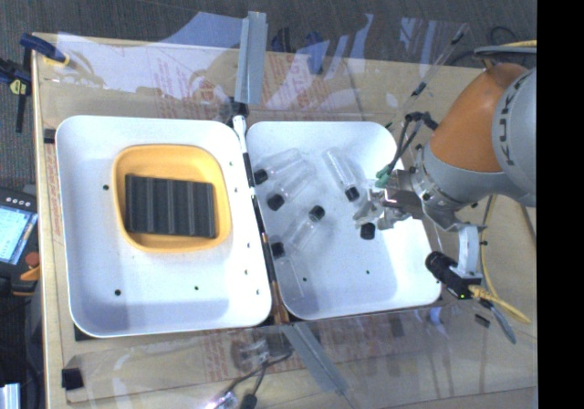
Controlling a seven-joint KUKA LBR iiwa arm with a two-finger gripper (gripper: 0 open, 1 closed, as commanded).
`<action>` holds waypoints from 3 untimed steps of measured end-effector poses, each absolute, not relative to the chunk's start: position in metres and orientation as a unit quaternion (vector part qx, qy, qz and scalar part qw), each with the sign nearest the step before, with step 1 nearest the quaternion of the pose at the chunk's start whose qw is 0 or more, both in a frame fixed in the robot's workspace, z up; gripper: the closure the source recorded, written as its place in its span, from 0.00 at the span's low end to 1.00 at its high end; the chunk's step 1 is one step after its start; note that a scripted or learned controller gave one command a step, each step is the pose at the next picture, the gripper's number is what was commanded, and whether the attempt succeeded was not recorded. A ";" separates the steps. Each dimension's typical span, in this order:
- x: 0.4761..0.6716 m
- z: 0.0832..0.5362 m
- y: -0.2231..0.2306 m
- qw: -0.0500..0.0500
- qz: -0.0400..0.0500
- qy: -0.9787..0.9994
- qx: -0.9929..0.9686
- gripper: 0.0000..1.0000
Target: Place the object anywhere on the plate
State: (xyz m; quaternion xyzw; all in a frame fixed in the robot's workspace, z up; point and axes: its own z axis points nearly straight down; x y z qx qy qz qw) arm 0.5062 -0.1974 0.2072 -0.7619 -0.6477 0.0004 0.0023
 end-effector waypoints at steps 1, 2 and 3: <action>0.541 0.247 -0.170 0.001 0.001 -0.701 -0.713 1.00; 0.585 0.208 -0.144 0.001 0.000 -0.768 -0.640 1.00; 0.593 0.219 -0.090 0.000 0.000 -0.834 -0.552 1.00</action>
